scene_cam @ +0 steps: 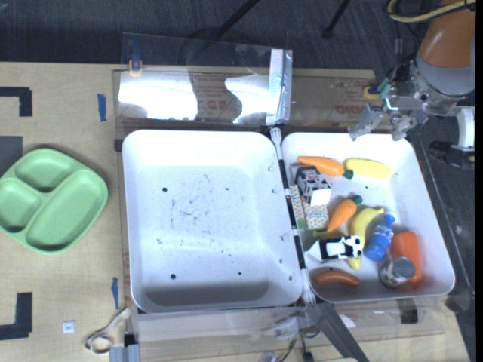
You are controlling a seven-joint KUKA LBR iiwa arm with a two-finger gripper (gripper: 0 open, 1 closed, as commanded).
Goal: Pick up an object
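Two shallow white bins of smooth moulded plastic with rounded corners are being shown side by side on the bench. The left bin (200,217) is being marked only by faint scuffs and a few dark dots. The right bin (434,202) is being crowded with glossy toy-like items: a tapered orange carrot (321,165) lying beside a yellow corn-shaped piece (368,169), a second carrot (341,213), a curved yellow banana (364,222), a blue bottle (379,240), an orange cylindrical container (404,256) with a metallic end, a brown sausage (335,278) and a black-and-white cow figure (341,248).

The gripper (385,124) is being held over the far rim of the right bin, above the pile and apart from every object. Its state cannot be told at this slant. A matte green divided plate (49,200) is lying well to the left.
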